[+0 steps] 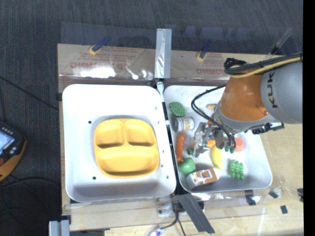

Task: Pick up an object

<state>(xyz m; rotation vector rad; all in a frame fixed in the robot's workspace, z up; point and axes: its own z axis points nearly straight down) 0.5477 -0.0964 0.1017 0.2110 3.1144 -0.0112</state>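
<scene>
My gripper (209,140) hangs low over the middle of the right bin (261,178), below the orange wrist band. Toy foods lie around it. A small can (185,124) and a green leafy piece (177,108) lie to its left. An orange carrot (180,144) runs along the bin's left wall. A yellow banana (216,157) sits just below the gripper, and a red piece (239,143) lies to its right. A green pepper (186,166), a brown box (204,177) and a green bumpy piece (236,169) lie near the front. The arm hides what is directly under it.
The left bin (78,102) holds a yellow divided plate (127,146). A raised divider (167,136) separates the two bins. Clear plastic sheets with tape lie behind the bins (113,63). A black and orange device (10,146) sits at the far left.
</scene>
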